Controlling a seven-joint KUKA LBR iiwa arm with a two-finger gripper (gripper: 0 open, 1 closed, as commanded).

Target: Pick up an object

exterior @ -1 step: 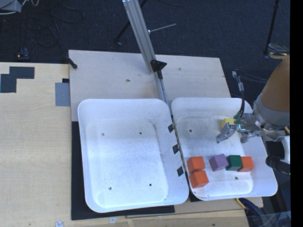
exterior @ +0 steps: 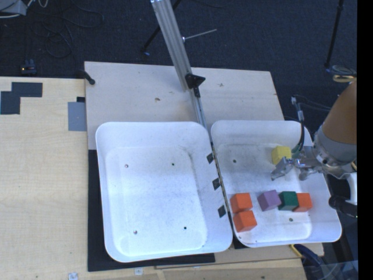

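In the right bin point(exterior: 326, 229), a yellow block point(exterior: 280, 154) lies toward the far right. My gripper point(exterior: 290, 172) hangs just in front of and to the right of it, low over the bin floor. It is open, with nothing between its fingers. Closer to the front, a purple block point(exterior: 268, 200), a green block point(exterior: 288, 200) and an orange block point(exterior: 303, 202) stand in a row. Two more orange blocks point(exterior: 241, 202) point(exterior: 245, 220) sit by the bin's left wall.
The left bin point(exterior: 108, 156) stands beside the right one, with black clips point(exterior: 213, 182) along the shared wall. A slanted aluminium post point(exterior: 175, 45) rises behind the bins. The arm point(exterior: 341, 127) comes in over the right bin's right rim.
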